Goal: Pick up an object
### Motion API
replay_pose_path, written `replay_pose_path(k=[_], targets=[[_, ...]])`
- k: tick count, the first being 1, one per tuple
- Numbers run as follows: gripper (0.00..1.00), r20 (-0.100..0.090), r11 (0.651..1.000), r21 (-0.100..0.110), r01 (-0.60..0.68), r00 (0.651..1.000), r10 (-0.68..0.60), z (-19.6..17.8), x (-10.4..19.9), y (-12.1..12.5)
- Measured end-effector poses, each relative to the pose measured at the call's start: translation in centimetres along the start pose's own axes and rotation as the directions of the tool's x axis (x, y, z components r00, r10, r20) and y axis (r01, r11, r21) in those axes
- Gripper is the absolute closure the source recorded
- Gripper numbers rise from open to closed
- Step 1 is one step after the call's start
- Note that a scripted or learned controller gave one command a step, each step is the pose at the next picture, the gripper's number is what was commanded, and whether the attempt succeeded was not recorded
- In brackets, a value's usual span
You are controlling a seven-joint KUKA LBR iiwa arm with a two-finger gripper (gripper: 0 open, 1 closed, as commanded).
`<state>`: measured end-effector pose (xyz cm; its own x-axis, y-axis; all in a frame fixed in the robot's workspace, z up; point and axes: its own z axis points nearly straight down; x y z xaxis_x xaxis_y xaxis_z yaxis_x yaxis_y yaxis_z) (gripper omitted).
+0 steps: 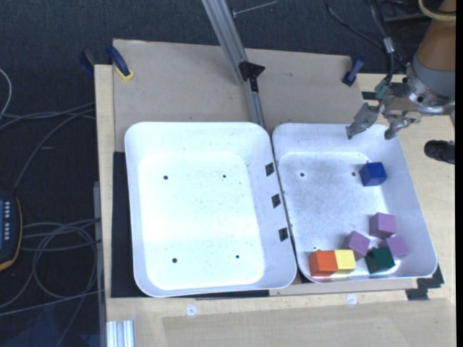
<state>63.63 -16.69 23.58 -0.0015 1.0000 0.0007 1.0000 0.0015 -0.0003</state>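
Note:
My gripper (376, 129) hangs above the far rim of the right bin (318, 194), its two fingers spread apart and nothing between them. A blue cube (372, 173) lies just below it, toward the bin's right side. Along the bin's near edge sit an orange block (323, 262), a yellow block (344, 259), a dark green block (378, 259) and three purple blocks (382, 225), (357, 241), (396, 246).
The left bin (195, 208) lies beside the right one, with black clips (275, 201) along the shared edge. A grey metal pole (231, 42) slants over the bench's far side. Blue clamps (119, 62), (353, 69) grip the board's far edge.

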Motion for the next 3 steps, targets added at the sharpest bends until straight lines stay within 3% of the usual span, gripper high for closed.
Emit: replay_pose_path(k=[1,3], targets=[[0.0,0.001,1.0,0.001,0.0,1.0,0.0,0.0,0.0,0.0],[0.0,-0.001,1.0,0.008,-0.001,1.0,0.001,11.8,-0.8,0.0]])
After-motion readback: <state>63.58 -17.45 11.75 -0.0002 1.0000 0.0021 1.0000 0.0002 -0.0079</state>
